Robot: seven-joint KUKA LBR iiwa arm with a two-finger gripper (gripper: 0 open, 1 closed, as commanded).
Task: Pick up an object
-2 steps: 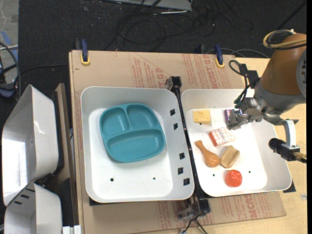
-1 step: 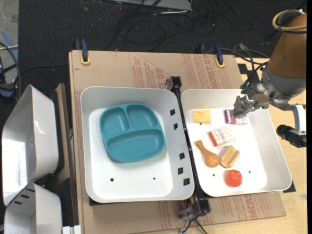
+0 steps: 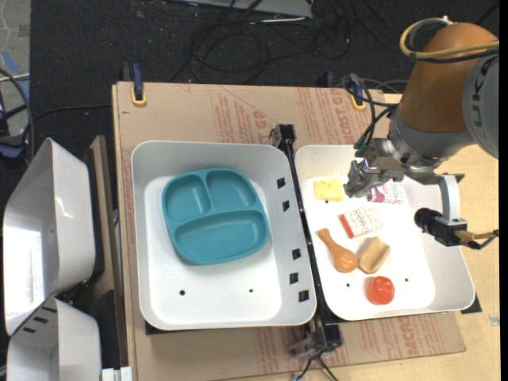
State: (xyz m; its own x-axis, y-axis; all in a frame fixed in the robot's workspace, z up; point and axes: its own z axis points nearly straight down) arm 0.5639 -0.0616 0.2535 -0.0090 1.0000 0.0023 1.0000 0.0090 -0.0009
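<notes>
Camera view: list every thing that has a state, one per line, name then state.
gripper: low over the right bin's far side, nothing seen between its fingers
teal divided plate: flat in the left bin, compartments bare
yellow block: flat, beside the gripper
red and white packet: lying flat
drumstick: on its side, touching the bun
bun: on its side
red tomato: apart, near edge

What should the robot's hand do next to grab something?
Probably go straight down. The gripper hovers in the right bin, between the yellow block and a small pink packet, holding nothing. The yellow block sits closest, apart from the other food.
</notes>
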